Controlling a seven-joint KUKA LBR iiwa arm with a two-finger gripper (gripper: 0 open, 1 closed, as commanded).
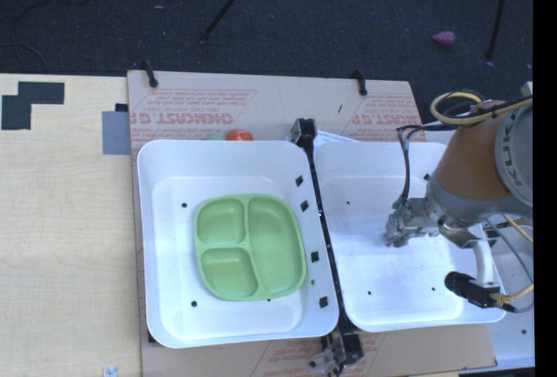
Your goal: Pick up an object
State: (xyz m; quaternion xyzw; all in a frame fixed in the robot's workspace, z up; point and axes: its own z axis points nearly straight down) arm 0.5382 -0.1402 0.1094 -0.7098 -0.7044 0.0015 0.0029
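Nearest me, the two white bins sit side by side on the bench (61, 279). The left bin (165, 314) holds a green divided plate (248, 246), lying flat a little right of the bin's middle, with three compartments facing up. The right bin (383, 314) has the arm (474, 166) reaching into it from the right, and its end effector (402, 227) hangs low over the white floor there, well apart from the plate. Whether it is clenched or released I cannot tell from here; nothing shows in its grip.

The plate looks like thin moulded plastic, so I'd judge it light and fairly stiff, but smooth and likely slippery. Lying flat, it offers little to pinch. The raised outer rim, or one of the ridges between compartments, seems the best place to take hold.

Farther back, just past the left bin's far wall, something small and orange-red (238, 136) rests on the cardboard sheet (270, 105).
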